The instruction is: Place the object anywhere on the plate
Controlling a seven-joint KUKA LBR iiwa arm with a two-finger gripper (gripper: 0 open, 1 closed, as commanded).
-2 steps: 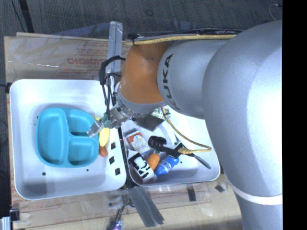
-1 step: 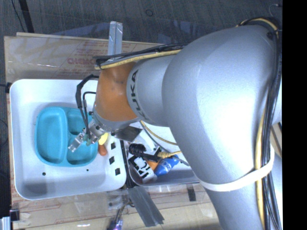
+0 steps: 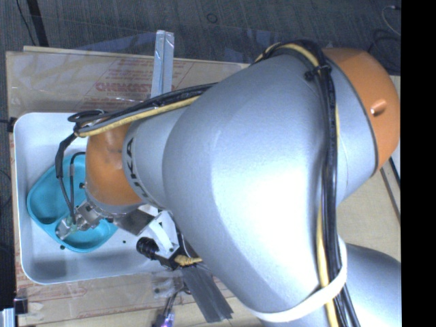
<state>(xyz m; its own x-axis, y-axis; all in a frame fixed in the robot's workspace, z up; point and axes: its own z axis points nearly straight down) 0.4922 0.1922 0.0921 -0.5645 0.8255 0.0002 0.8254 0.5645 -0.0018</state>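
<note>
The plate [image 3: 42, 203] you are watching is sitting in the left white bin [image 3: 27, 142], against the bin's left wall and toward its near-left corner. It is a glossy turquoise dish, seemingly plastic, with rounded edges and a shallow raised rim; the wrist is covering its right part. You cannot tell from this view where the object to be placed is lying.

The arm [image 3: 259, 182] is reaching in from the right and is leaning steeply down over the left bin, its broad, smooth grey shell taking up most of the view above the bench [image 3: 41, 73]. The orange band [image 3: 109, 169] above the wrist is hanging over the middle of the bin, and the gripper [image 3: 71, 225] is pointing down over the plate's near right portion. You cannot tell how it is set.

A black cable [image 3: 65, 176] is looping off the wrist over the plate, and a yellow and black cable bundle [image 3: 320, 148] is running along the arm's shell. The bin is matte white with rounded corners, and the bench surface around it is looking like pale wood under a clear, wrinkled film.
</note>
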